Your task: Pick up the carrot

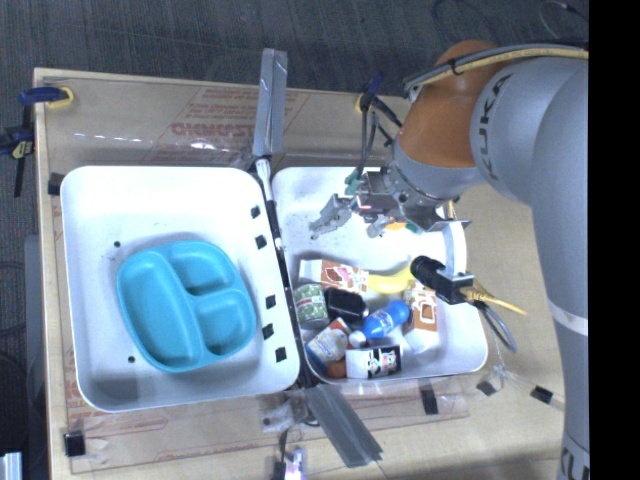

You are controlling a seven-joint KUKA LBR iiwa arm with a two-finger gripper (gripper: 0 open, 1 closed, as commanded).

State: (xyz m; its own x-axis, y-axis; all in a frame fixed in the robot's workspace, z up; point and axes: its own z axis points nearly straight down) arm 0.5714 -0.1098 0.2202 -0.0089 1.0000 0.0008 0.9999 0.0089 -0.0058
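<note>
I see the grey two-finger gripper, fingers spread apart, hovering at twelve o'clock of the cluttered right white bin.

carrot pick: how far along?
Done: the arm has reached the right bin, with the gripper over its bare far end. In hand: nothing shows between the jaws, which look spread. Left: the whole grasp and lift. I can't pick out the carrot in the pile.
</note>
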